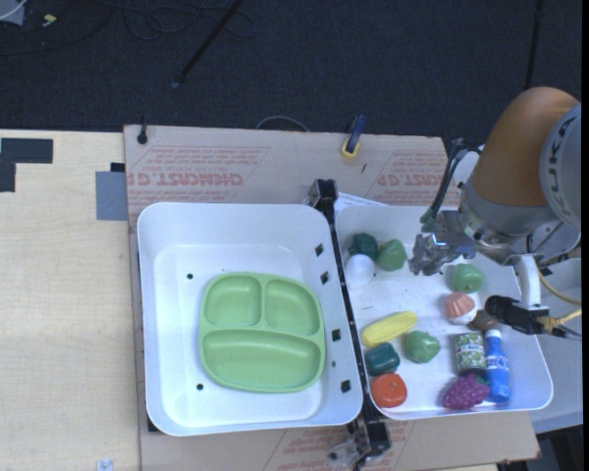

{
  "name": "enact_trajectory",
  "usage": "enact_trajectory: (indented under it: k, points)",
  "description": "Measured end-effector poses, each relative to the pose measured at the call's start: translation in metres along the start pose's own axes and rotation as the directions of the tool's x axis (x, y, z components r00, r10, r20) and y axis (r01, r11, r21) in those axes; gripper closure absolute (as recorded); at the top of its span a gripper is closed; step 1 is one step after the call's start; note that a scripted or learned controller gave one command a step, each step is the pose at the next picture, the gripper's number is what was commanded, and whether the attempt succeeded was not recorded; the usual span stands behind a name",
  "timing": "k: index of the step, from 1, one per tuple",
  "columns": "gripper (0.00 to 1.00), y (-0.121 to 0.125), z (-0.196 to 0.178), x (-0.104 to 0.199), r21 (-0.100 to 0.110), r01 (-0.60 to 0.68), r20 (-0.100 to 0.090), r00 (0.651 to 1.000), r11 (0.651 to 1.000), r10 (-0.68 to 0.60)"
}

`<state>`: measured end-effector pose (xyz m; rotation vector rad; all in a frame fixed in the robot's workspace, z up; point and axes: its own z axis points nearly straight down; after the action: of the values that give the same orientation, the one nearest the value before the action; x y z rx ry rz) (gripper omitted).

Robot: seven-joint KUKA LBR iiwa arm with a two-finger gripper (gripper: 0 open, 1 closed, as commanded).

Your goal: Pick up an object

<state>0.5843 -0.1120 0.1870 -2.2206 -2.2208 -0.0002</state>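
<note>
Cardboard [226,170] print mirrored, illegible; arm [530,165] lettering "KU".

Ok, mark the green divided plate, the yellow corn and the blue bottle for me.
green divided plate [262,333]: camera view, on the centre ridge between its compartments.
yellow corn [389,328]: camera view, middle of the cob.
blue bottle [497,367]: camera view, on its body.
</note>
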Motion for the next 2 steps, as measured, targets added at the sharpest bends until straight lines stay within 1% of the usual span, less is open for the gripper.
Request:
enact_trajectory:
  k: [1, 2]
  points:
    - [1.0, 0.0, -0.042, -0.001, -0.001, 0.0, 0.0, 1.0, 1.0, 0.0]
    - [1.0, -0.036, -0.032, 0.034, 0.006, 0.001, -0.001, 1.0, 1.0, -0.001]
